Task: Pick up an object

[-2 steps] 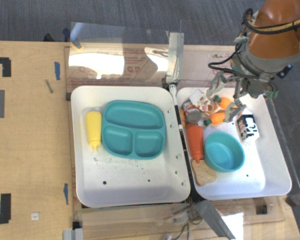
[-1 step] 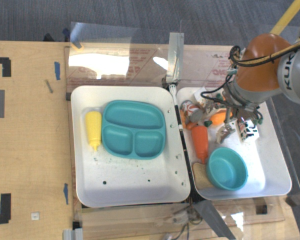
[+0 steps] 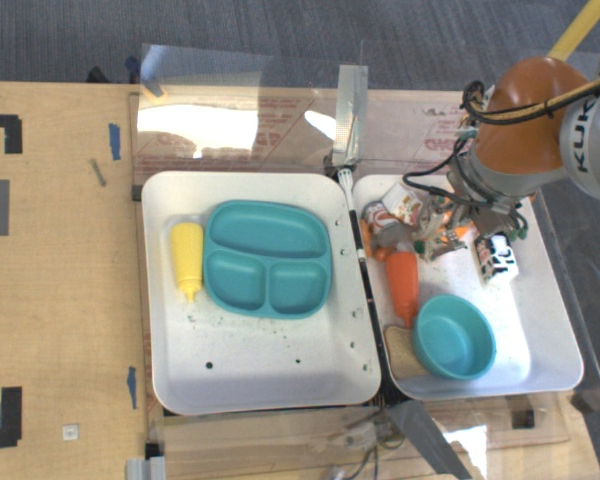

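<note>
The right bin (image 3: 555, 348) holds an orange carrot-like object (image 3: 403, 283), a teal bowl (image 3: 454, 336), a tan piece (image 3: 400, 349) tucked beside the bowl, a small white block with black marks (image 3: 498, 257) and a jumble of small colourful items (image 3: 405, 216) near its far edge. My gripper (image 3: 450, 230) is low over that jumble, just right of the carrot's top end, under the orange wrist band (image 3: 525, 113). The wrist and cables cover the fingertips. In the left bin (image 3: 165, 363) lie a teal divided plate (image 3: 268, 258) and a yellow bottle-shaped toy (image 3: 187, 256).
A metal divider post (image 3: 349, 118) stands at the far side between the bins, behind clear plastic sheeting. A yellow rod (image 3: 580, 23) crosses the top right corner. The wooden bench (image 3: 50, 268) stretches out to the left.
</note>
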`<state>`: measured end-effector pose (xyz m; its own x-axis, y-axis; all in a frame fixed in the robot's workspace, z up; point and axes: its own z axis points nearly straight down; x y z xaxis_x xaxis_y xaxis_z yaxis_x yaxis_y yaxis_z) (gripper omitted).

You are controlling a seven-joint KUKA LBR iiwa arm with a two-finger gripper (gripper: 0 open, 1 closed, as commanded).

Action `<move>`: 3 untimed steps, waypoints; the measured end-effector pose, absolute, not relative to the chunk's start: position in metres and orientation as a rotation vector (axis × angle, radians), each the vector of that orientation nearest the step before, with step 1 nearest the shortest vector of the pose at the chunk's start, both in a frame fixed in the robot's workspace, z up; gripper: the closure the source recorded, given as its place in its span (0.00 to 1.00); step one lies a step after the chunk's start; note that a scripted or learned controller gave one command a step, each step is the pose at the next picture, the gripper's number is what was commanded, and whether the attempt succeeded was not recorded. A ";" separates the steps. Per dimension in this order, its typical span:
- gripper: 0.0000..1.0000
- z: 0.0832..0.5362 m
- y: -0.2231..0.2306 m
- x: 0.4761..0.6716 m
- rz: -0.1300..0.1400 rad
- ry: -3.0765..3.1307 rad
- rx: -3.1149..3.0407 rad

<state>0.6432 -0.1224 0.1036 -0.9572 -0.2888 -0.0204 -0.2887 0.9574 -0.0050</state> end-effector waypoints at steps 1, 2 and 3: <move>1.00 0.242 -0.100 0.672 -0.005 3.106 -0.268; 1.00 0.202 -0.100 0.619 0.002 3.131 -0.206; 1.00 0.261 -0.062 0.650 0.001 3.126 -0.087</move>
